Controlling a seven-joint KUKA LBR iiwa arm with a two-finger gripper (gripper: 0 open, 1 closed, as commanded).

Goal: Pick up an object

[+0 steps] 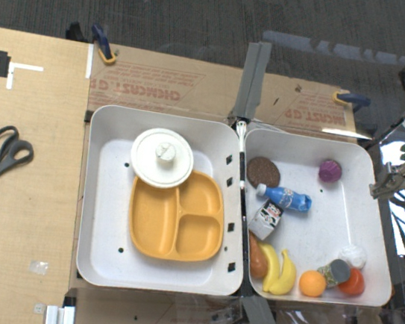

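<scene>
Approach step, nothing grasped yet. Jaws' state: cannot tell. Candidate small purple ball (329,170) sits alone near far right corner of right white plastic bin (377,229); next move needs descent over it.

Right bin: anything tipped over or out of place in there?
The small blue bottle lies on its side near the right bin's left wall, with a small white carton tilted just below it. Nothing looks spilled or damaged.
</scene>
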